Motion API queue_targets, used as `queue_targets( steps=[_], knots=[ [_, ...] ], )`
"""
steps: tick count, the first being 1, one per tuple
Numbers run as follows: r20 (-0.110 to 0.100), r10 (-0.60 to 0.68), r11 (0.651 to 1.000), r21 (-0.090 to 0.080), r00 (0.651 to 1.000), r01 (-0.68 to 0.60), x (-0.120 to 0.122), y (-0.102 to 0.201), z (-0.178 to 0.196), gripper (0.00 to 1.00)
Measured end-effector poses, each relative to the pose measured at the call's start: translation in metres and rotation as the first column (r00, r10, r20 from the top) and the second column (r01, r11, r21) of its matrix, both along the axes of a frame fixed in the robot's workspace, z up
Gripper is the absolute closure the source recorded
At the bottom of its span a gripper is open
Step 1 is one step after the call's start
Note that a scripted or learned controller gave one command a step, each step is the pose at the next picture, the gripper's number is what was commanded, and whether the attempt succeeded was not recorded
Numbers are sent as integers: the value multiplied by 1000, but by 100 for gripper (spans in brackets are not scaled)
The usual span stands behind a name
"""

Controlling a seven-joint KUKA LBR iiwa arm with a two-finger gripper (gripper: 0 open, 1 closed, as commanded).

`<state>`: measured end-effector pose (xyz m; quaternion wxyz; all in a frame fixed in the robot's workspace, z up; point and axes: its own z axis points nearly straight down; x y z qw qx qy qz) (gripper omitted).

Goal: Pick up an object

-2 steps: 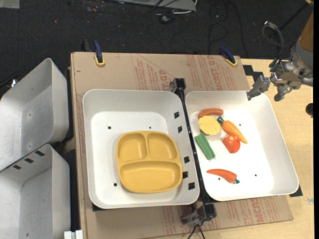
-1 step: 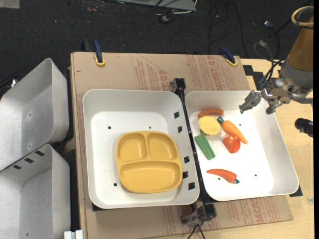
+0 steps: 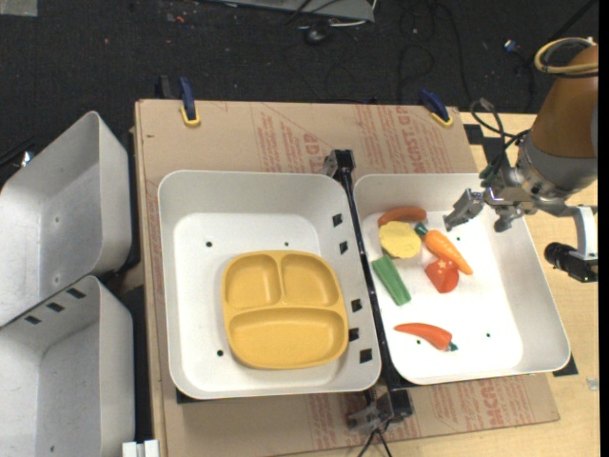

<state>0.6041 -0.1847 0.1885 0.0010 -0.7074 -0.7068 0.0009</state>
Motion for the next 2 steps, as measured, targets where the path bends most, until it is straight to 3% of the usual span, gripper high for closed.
queue_targets(
  steps=[1, 2],
  knots=[
    [-3, 0, 1000, 1, 1000, 0, 3, -5, -62, 0],
    [5, 1, 1000, -2, 1000, 0, 5, -5, -47, 100]
  ],
)
